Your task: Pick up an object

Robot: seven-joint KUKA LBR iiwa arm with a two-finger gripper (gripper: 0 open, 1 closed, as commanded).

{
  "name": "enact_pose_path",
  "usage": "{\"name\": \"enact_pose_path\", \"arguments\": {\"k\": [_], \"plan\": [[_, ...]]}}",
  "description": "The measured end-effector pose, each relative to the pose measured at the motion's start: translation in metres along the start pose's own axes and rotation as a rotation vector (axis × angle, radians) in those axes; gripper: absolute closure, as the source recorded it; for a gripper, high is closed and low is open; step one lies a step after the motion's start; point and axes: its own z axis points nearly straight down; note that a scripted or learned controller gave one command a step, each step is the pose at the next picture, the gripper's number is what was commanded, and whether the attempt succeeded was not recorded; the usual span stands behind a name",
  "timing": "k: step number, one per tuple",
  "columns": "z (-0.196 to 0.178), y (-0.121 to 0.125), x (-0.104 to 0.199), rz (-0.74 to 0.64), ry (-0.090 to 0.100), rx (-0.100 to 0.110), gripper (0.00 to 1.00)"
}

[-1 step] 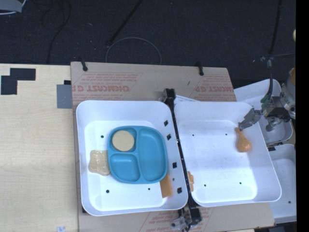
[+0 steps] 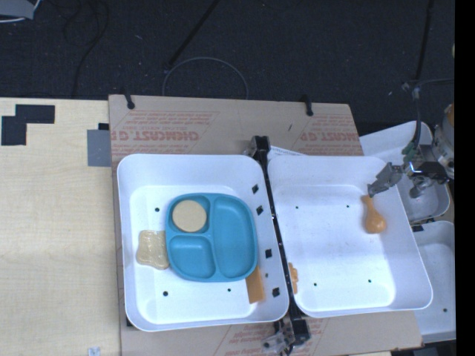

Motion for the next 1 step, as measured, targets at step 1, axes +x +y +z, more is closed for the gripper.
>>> {"name": "enact_pose_path", "arguments": {"k": [1], "plan": [[0.0541, 0.0094, 0.0045, -0.001, 0.002, 0.005, 0.0]]}}
